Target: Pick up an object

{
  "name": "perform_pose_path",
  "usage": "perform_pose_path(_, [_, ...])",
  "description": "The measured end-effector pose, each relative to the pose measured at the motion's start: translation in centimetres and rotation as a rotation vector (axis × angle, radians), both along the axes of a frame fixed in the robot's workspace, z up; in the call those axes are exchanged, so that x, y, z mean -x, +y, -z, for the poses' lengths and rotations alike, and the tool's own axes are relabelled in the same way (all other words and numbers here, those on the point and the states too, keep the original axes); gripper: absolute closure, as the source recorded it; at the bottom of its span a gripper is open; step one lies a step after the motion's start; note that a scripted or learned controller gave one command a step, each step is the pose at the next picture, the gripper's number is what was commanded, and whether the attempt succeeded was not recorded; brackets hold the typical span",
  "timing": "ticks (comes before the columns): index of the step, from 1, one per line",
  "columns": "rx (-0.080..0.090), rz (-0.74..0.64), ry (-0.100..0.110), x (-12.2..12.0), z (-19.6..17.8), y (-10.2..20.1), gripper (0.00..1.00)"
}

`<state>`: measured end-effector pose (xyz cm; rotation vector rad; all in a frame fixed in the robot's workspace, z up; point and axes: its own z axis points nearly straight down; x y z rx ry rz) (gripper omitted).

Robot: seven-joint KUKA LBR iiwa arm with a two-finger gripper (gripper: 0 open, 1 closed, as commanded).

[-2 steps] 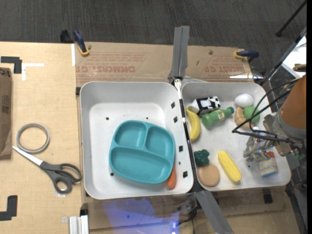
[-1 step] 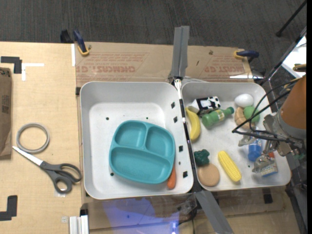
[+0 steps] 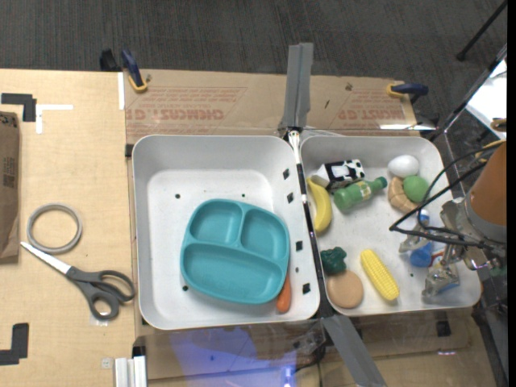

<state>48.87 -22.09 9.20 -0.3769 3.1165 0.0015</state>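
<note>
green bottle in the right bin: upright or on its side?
On its side. The bottle lies flat on the right bin's floor, cap end toward the egg, beside the banana.

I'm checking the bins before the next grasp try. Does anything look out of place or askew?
One thing: an orange carrot-like piece sits wedged between the teal divided plate and the left bin's right wall, partly tucked under the plate's edge. The plate itself lies turned at an angle. The toy food in the right bin is just loosely scattered.
</note>
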Motion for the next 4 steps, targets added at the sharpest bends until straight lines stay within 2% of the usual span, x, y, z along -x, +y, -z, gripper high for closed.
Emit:
perform_pose_path(1, [0.0, -0.091, 0.001, 0.4, 0.1, 1.2, 0.0])
perform_pose_path(2, [0.001, -0.111, 0.001, 0.2, 0.1, 2.0, 0.0])
perform_pose_path(3, [0.0, -0.252, 0.0, -0.6, 0.0, 6.4, 0.0])
perform_pose_path(4, [0.0, -0.234, -0.004, -12.5, -0.1, 2.7, 0.0])
